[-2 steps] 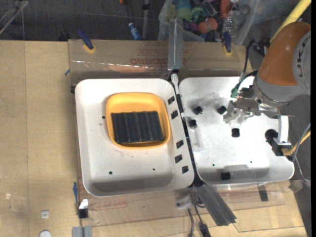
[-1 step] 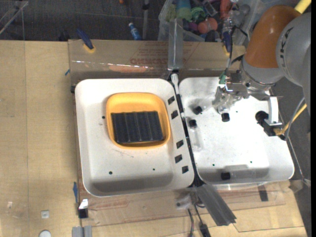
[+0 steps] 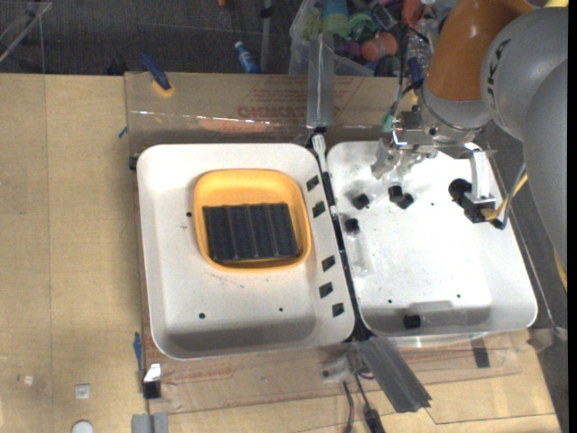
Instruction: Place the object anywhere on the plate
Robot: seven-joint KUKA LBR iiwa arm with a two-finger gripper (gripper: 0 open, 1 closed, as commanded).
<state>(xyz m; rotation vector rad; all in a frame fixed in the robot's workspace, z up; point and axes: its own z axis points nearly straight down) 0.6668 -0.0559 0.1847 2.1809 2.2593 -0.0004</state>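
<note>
The arm (image 3: pixel 505 52) is seen upper right, over the right bin (image 3: pixel 433 269). The orange plate (image 3: pixel 252 183) is parked centre-left, with a ribbed dark slab (image 3: pixel 250 231) laid on it. Whether the gripper (image 3: pixel 394 162) is apart or together can't be told tbh. The small black piece (image 3: pixel 399 196) just below it, likely the object, should be grabbed squarely and then carried left.

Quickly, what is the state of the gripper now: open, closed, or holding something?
Gripper: it cannot be told; it sits low over the far part of the right bin, and nothing is visibly held.
</note>
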